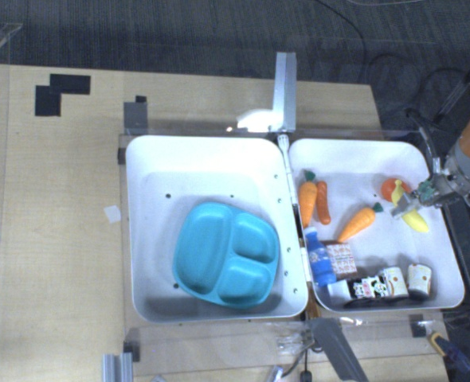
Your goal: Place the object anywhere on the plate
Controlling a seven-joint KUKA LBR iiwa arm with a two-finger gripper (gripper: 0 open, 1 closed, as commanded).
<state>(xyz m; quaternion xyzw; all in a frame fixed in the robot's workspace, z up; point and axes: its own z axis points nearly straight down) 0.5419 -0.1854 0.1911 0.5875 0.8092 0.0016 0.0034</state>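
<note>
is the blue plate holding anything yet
Empty: all three compartments of the blue plate show bare; the toy carrots lie in the right bin.

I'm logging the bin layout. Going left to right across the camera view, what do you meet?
Blue plate → blue bottle → lone slanted carrot → yellow toy → gripper

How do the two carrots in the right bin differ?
The carrot by the divider lies nearly straight up the picture, touching a red-orange piece; the middle carrot lies slanted, alone on bare floor. The divider one looks slightly shorter. Both are orange with green tops.
</note>
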